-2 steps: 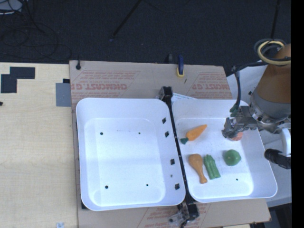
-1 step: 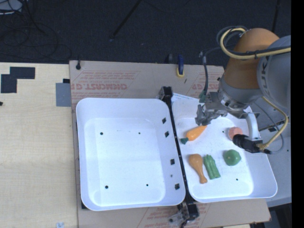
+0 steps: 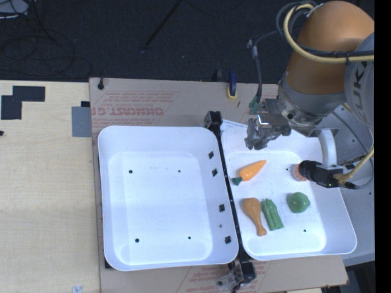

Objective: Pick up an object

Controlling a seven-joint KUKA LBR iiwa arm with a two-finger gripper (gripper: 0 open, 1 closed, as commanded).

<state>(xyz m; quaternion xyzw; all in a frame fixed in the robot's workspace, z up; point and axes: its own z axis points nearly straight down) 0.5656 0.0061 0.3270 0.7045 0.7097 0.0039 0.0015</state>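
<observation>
While the arm (image 3: pixel 327 54) reaches in from the right, its tool (image 3: pixel 261 133) hangs over the far left part of the right bin (image 3: pixel 342 240), near the divider between the two bins. Whether the tool is open or closed cannot be told from this angle; nothing is seen held by it.

Contents of the right bin: an orange carrot (image 3: pixel 253 170) lies just below the tool, apart from it. Nearer the front, a tan drumstick-shaped piece (image 3: pixel 255 214) lies touching or just beside a dark green ridged piece (image 3: pixel 272 215). A round green item (image 3: pixel 299 202) sits to their right, apart. A small reddish item (image 3: pixel 299 172) lies at the right, partly hidden by a black fitting on the arm.

Beside it stands the left bin (image 3: pixel 116 145). Both bins rest on a brown board (image 3: pixel 140 105) on the surface (image 3: pixel 43 212).
</observation>
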